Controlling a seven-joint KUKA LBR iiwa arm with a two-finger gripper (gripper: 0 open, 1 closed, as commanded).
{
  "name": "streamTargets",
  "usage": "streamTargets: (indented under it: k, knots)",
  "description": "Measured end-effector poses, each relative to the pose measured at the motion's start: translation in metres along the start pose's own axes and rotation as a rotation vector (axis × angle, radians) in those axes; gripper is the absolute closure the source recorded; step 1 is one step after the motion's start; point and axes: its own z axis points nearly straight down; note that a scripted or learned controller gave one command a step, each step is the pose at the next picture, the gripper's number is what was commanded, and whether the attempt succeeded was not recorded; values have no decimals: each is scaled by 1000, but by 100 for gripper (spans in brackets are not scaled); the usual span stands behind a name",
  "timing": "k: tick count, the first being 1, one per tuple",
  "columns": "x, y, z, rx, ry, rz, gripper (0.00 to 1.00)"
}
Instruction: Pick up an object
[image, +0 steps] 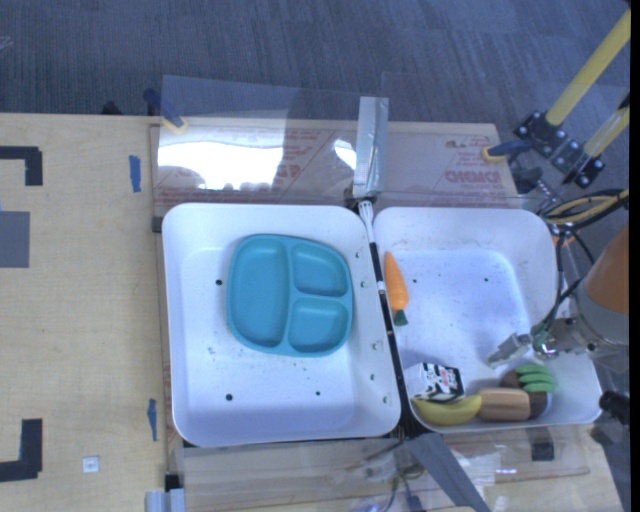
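**Two bins, tool low at right bin's right side**

Left bin (190, 300): one teal divided plate (288, 294), three compartments, sits near bin centre, nothing on it.

Right bin (450, 235): toy carrot (396, 287) against the left wall, orange body, green stub; long axis runs far-to-near, green end pointing near. Along the near wall, left to right: small black-and-white packet (439, 380), yellow banana (447, 408) lying left-right with its curve hugging the wall, tan wooden block (503, 404) touching the banana's right end, green ridged piece (536, 379) just behind the block.

Tool (520, 346) is over the right bin's right part, just far of the green piece and block. Metal tip points left. Can't tell if fingers are spread or pressed together; nothing visibly between them.

Both bins sit on the bench (80, 300).
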Motion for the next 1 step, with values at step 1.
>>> streamTargets:
  k: [1]
  knots:
    - [-2,0,-10,-3,-9,1,100]
